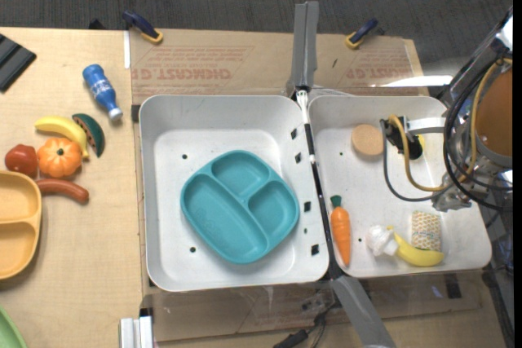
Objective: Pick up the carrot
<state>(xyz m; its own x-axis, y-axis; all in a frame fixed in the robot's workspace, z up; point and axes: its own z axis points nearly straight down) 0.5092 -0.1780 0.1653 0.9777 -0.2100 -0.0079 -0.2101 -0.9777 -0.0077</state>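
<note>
Right-hand bin [322, 134], taken as landmark. The carrot [340, 232] lies against this bin's left wall, near its front corner, orange body pointing frontward, green top toward the back; nothing touches it. Just right of the carrot, along the front of the bin: a small white piece [379, 240], a banana [418, 253] and a netted cream block [425, 231]. Toward the back of the bin, a tan disc [367, 140].

My arm [489, 114] enters over the bin's right wall, cables looping down toward the bin floor. My claw [453, 200] is lost among wrist hardware at that wall; whether it is apart or together I cannot tell.

Step in hand, by my judgement: the approach, grasp not yet begun. The next move calls for crossing the bin to its left wall, aligning across the carrot's body, and descending without jamming against the wall.
</note>
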